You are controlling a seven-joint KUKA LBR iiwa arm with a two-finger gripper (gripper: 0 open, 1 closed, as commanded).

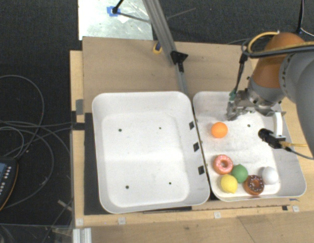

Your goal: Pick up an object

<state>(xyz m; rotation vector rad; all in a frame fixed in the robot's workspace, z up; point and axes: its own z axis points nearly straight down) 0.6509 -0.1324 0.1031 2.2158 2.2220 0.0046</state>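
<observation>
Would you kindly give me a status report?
Gripper over right bin's far end, holding nothing visible. Orange ball nearest, clear. Other objects clustered at near end.

Single fixed camera, mounted above the tabletop (121,65), looking down at a slant. Both white bins, left (147,151) and right (293,181), sit mid-frame at moderate range; the arm (293,70) enters from the right.

Grey arm enters from 3 o'clock, orange band above the wrist at upper right. Wrist angled downward toward 8 o'clock. Gripper (233,112) low, pointing down; nothing visible between its fingers.
</observation>
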